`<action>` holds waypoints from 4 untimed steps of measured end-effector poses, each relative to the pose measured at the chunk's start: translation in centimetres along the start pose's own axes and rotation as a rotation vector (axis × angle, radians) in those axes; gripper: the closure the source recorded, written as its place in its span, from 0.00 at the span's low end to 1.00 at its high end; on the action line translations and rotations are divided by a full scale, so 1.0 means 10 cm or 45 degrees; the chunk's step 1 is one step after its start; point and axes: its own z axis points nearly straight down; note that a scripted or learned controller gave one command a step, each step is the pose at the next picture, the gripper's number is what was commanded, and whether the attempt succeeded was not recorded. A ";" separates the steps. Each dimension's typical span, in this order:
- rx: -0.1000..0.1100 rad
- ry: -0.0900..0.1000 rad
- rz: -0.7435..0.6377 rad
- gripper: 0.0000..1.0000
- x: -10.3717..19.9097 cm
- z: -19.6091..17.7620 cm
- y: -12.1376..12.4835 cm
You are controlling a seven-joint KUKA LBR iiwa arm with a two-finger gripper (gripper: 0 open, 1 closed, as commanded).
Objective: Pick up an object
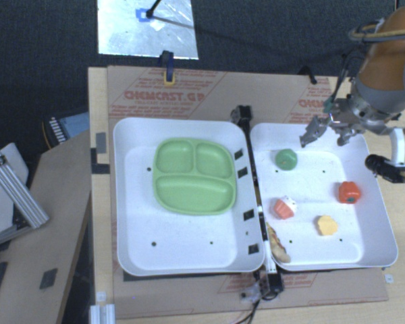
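Note:
The right white bin (364, 248) holds a green ball-like object (286, 158), a red-orange object with a green top (349, 192), a red and white piece (284, 208), a yellow chunk (327, 225) and a tan piece (278, 247) at its front left edge. My gripper (327, 132) hangs over the bin's far edge, its two dark fingers spread apart with nothing between them. The green ball lies a little to the left and nearer than the fingers.
The left white bin (131, 248) carries a green divided plate (192, 175). A black clip strip (252, 181) runs between the bins. The arm's grey body and orange band (391, 39) rise at the upper right.

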 end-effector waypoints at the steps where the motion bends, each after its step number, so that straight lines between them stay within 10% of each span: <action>1: -0.016 -0.002 -0.003 0.00 0.00 -0.08 0.02; 4: -0.014 -0.001 -0.001 0.00 -0.02 1.43 0.14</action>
